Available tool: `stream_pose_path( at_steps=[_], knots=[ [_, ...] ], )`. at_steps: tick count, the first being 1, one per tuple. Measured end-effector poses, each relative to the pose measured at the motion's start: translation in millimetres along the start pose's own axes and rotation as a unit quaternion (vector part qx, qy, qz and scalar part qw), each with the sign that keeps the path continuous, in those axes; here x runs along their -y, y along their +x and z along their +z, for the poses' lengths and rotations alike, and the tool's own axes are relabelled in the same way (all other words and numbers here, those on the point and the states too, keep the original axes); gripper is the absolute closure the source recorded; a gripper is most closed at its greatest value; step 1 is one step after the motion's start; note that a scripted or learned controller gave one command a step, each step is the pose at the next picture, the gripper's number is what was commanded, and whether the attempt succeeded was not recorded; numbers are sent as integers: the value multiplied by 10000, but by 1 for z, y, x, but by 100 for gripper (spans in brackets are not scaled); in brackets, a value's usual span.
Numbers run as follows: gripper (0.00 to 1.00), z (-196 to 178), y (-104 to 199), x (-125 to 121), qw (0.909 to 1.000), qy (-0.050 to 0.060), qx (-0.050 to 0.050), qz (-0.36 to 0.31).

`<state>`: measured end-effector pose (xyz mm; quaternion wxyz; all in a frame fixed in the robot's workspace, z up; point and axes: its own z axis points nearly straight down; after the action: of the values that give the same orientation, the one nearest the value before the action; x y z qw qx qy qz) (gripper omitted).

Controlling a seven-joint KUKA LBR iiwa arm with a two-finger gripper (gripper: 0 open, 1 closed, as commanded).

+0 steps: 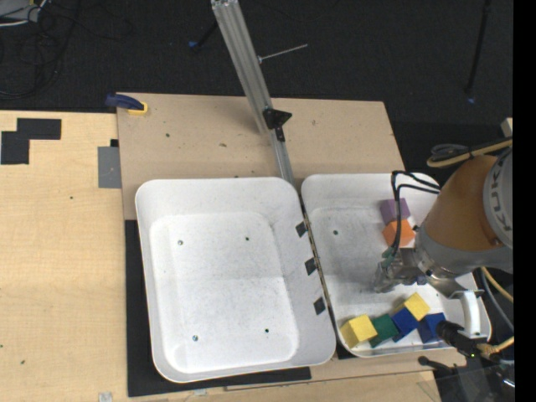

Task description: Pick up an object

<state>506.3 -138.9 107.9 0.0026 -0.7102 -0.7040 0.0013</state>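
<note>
Objects: a cluster of blocks is seen in the near corner of the right bin (352, 193), and two more blocks are tucked against the arm further back.
Yellow block (362, 330): lying at the left end of the cluster, close to the bin's near rim.
Green block (386, 328): set just beside the yellow one, touching or nearly so.
Blue blocks: one (404, 322) is wedged next to the green, another (430, 326) sits further right, partly masked by the arm's hardware.
Second yellow block (416, 306): perched behind the blue ones, tilted.
Purple block (394, 210): found near the far right of the same bin, its right side cut off by the orange band of the arm (469, 216).
Orange block (405, 233): just below the purple one, also partly covered by the arm.
Gripper (387, 276): lowered into the right bin, between the orange block and the near cluster; it is small, dark and blurred here.
Jaws: how far they are parted cannot be told, and nothing can be made out between them.
Hidden: the bin's right rim and far right corner are blocked by the arm.
Left bin (222, 195): white, speckled floor in plain sight.
Bench (201, 136): a metal rail (248, 65) is slanted across it behind the bins.
</note>
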Motion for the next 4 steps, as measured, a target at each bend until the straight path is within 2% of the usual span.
stream_pose_path(
  at_steps=[1,2,3,4],
  knots=[
    [100,-43,-4,3,10000,-32,9,-1],
    [100,-103,-5,9,10000,-45,12,-46],
    [100,-149,1,4,10000,-40,11,-52],
    [100,-169,0,4,10000,-25,9,-49]
  ],
)
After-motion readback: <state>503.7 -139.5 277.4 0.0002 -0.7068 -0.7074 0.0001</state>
